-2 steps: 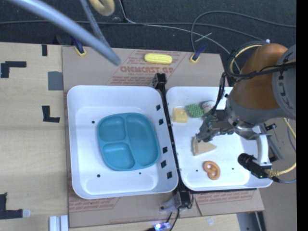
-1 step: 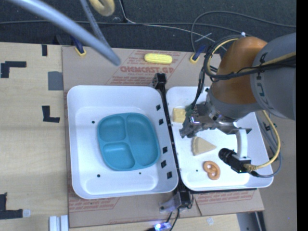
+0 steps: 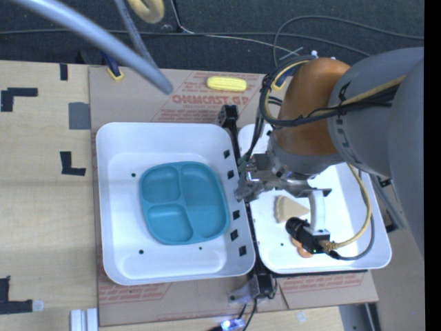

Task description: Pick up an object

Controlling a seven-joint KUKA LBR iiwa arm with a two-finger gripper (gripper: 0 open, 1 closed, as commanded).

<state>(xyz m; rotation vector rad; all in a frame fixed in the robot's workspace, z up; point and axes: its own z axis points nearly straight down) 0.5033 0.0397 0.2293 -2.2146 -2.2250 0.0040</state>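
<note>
Gripper (image 3: 298, 197): you're low in the right bin (image 3: 358, 257), wrist over it; can't tell how it's set or whether it has anything.
Beige piece (image 3: 289, 207): just beside the gripper, on the bin floor.
Orange object (image 3: 304, 251): near the front wall.
Left bin (image 3: 114, 150): teal divided plate (image 3: 183, 203) lying flat.
</note>
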